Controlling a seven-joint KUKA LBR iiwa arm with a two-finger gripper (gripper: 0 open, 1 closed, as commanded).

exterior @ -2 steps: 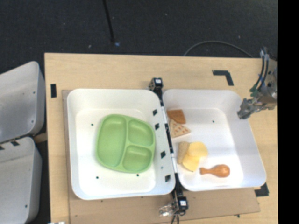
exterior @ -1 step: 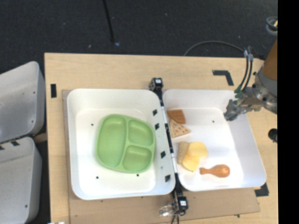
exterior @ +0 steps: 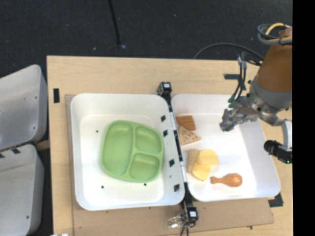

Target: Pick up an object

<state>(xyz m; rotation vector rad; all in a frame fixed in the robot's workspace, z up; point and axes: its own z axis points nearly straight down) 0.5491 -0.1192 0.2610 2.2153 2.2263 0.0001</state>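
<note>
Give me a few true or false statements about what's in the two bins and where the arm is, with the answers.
1. The green divided plate lies in the left bin. True.
2. The end effector is over the left bin. False: it is over the right bin, near its upper right.
3. A yellow food item lies in the right bin. True.
4. The orange-brown drumstick sits on the green plate. False: it lies in the right bin, near its lower edge.
5. The end effector holds the drumstick. False: the drumstick lies apart from it on the bin floor.
</note>
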